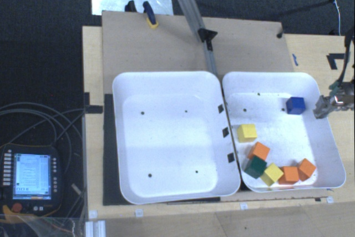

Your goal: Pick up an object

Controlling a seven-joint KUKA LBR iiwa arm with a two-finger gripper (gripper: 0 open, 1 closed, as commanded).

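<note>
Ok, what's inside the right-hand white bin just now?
The right-hand shallow white bin holds seven small cubes: a blue cube, two yellow cubes, three orange cubes and a dark green cube. Whatever lies beneath the clustered ones is covered.

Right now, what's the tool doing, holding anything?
Tool: at the right bin's right rim, near the blue cube; open or closed cannot be told.

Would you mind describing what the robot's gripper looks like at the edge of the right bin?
Little of it is in frame. The gripper appears as a small, pale grey metallic assembly at the right bin's outer rim. A thin dark cable or rod rises from it along the frame's right edge. No markings or colour bands can be made out on it here.
</note>
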